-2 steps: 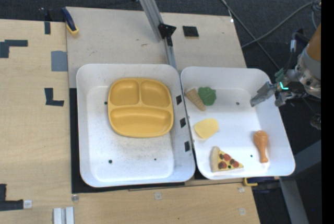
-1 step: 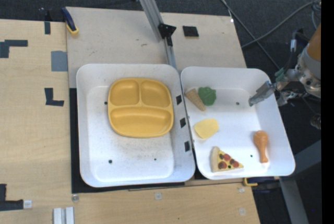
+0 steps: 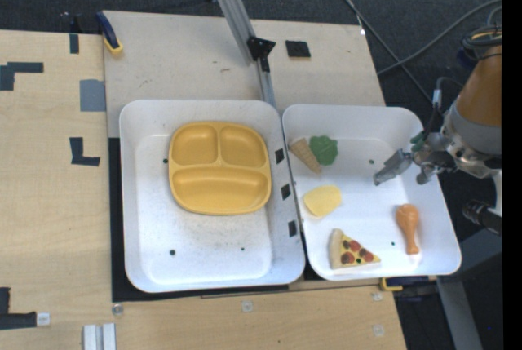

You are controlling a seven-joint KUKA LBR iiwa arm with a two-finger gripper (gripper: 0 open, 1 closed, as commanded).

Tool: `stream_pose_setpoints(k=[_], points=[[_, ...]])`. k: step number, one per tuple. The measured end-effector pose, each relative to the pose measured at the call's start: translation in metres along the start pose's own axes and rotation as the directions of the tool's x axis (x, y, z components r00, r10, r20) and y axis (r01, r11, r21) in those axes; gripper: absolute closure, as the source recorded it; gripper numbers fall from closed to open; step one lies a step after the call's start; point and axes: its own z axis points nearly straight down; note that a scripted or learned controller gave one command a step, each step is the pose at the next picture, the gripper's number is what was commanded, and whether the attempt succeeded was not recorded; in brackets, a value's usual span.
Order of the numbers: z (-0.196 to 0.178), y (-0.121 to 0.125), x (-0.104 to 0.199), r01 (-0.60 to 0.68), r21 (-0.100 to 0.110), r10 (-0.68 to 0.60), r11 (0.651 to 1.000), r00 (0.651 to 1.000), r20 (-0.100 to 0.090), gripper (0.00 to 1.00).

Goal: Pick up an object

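Currently, the tool [image 3: 405, 166] is seen spread, with nothing between its fingers, poised over the right bin [image 3: 369, 118] near its far right side. Just below it, a toy chicken drumstick [image 3: 409, 225], orange-brown with a pale bone end, is laid lengthwise by the bin's right wall, apart from the pizza slice [image 3: 351, 250].

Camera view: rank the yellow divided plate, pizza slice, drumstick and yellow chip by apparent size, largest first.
1. Yellow divided plate, by far the largest.
2. Pizza slice.
3. Drumstick and yellow chip look about alike in area; the drumstick is longer and thinner, the chip rounder, so I would not rank them.
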Motion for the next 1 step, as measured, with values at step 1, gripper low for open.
stream_pose_setpoints(k=[1], points=[[0.0462,-0.0008,-0.0064,0.000,0.000,0.000,1.000,1.000,0.001,0.00]])
